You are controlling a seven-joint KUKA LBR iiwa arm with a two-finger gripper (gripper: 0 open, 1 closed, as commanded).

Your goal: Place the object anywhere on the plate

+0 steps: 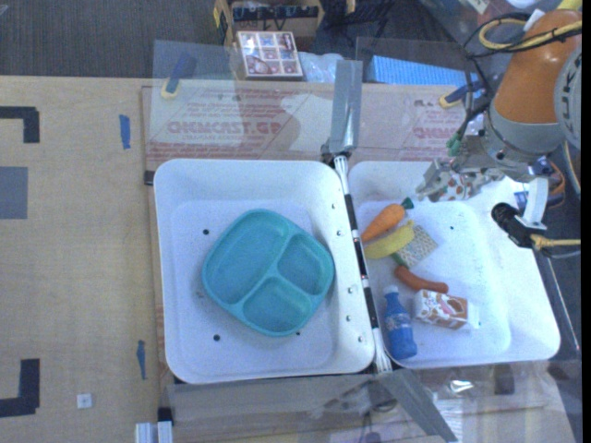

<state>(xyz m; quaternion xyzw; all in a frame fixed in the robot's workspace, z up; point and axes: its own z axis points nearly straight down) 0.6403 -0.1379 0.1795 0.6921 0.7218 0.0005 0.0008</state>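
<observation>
Setting: robotics lab, tabletop manipulation station. Evidence: 1 industrial arm (531, 72), grey with orange band, cabled, reaching over a plywood bench (74, 247). 2 white bins (175, 183) set side by side, divided by a metal strip. Black tape marks (23, 123) and blue tape tabs (125, 132) on the bench top. Clear plastic sheets (231, 123) behind the bins. Toy food props, a carrot (383, 220) and a bottle (399, 324) among them. 1 open cardboard box (268, 3) on grey carpet beyond.
</observation>
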